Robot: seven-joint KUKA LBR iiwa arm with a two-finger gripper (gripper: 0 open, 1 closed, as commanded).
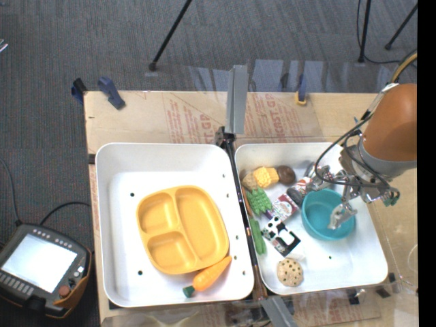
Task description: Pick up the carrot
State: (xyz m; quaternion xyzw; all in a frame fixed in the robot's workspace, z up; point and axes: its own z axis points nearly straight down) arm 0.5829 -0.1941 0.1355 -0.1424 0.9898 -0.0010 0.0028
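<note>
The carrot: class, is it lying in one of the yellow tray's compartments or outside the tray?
Outside. The carrot lies on the left bin's floor, against the yellow tray's lower right edge.

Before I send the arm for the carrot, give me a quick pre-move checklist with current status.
1. Carrot located: ok, in the left bin, against the yellow plate's lower right edge.
2. Carrot top uncovered: ok.
3. Hand near carrot: not ok, it is over the teal bowl in the right bin.
4. Hand carrying nothing: cannot tell.
5. Room beside carrot: not ok, plate rim and bin wall crowd it.
</note>
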